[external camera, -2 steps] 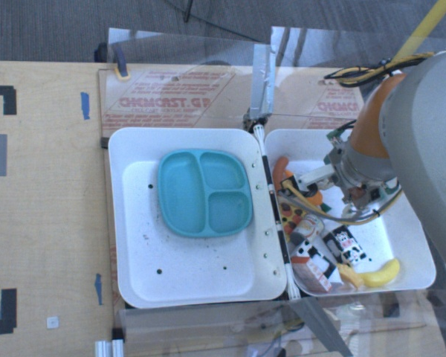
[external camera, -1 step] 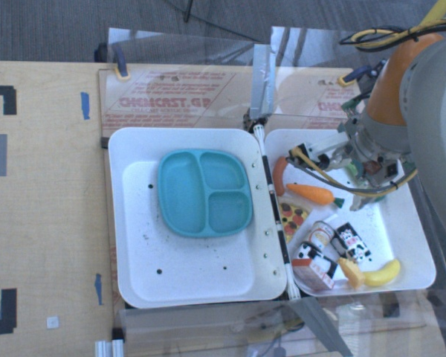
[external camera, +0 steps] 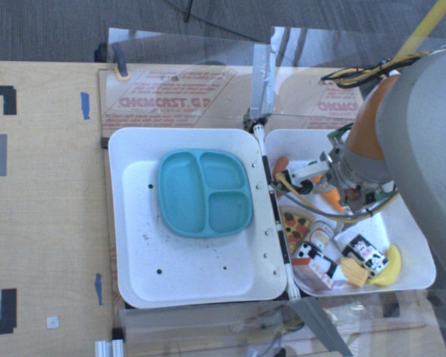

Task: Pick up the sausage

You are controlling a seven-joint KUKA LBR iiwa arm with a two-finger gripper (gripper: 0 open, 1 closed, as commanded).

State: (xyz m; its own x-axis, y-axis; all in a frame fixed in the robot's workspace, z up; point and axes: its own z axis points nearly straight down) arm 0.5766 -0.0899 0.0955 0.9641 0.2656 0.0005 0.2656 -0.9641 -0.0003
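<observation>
Sausage (external camera: 281,164), as I read it, is the short reddish-orange piece in the upper-left corner of the R bin (external camera: 420,253), right by the side it shares w/ the L bin (external camera: 134,274). It's small and sits among clutter, so the ID is a best guess. Claw (external camera: 342,192) hangs low over the R bin's middle, to the right of the sausage and apart from it, w/ an orange bit (external camera: 331,197) just beside it. Can't tell whether the claw is open or shut, as the arm's bulk hides its tip, and nothing shows as held. Also in the R bin: pizza (external camera: 293,223) below the sausage, banana (external camera: 392,268) at lower right, black-and-white pieces (external camera: 368,253) near the bottom. L bin has a teal plate (external camera: 205,192), not relevant here. Step, in my view: approach/alignment, grasp not yet made, so the task is early. Next move prob. needs the claw shifted left toward that corner, centred over the sausage, opened wide enough, then lowered. Risks: the bin side is close, so little room to close. The orange bit could get grabbed by mistake. Sausage looks rounded, so it may roll or slip.
</observation>
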